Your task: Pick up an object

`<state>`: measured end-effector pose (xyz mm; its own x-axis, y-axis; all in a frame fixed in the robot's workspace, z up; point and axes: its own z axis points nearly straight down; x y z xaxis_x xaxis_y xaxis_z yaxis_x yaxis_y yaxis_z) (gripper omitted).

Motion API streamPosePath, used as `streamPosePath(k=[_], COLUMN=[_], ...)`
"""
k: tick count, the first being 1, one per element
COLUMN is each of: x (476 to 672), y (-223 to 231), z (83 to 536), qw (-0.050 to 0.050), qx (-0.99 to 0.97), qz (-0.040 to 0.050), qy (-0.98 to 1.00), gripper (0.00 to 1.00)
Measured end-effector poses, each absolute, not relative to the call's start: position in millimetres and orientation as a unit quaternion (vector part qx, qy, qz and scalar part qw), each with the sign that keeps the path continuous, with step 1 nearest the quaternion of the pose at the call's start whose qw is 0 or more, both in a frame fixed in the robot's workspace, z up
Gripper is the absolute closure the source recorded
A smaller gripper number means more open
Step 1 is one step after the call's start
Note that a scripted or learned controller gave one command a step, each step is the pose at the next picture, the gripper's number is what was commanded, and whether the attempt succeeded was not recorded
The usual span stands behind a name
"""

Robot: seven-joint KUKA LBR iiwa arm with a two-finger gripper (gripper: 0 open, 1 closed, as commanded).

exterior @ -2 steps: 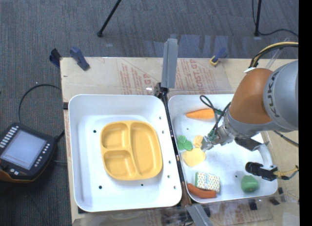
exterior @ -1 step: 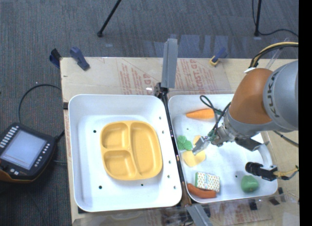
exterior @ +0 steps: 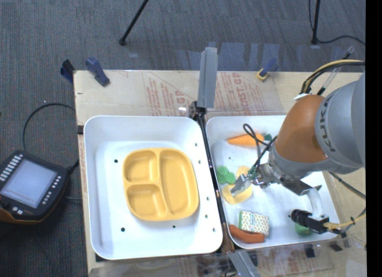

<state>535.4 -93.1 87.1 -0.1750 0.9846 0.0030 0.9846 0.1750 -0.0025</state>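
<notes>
My gripper hangs over the yellow piece; finger state unclear, and crowding green toy could spoil my grasp.

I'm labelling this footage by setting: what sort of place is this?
Probably a robotics lab. A grey arm works over two white bins of toy food on a bench, a teach pendant lies on the carpet, and tripod legs stand behind.
</notes>
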Motion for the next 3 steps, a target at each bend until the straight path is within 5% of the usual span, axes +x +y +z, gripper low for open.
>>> streamPosePath(k=[1, 2, 3], x=[535.2, 535.0, 564.6], y=[-93, -93, -84], z=[96, 95, 86], qw=[0.004, 0.004, 0.002], qx=[-0.644, -0.644, -0.678], qz=[-0.0001, 0.0001, 0.0008], qy=[-0.765, -0.765, -0.735], gripper=[1.0, 0.0, 0.0])
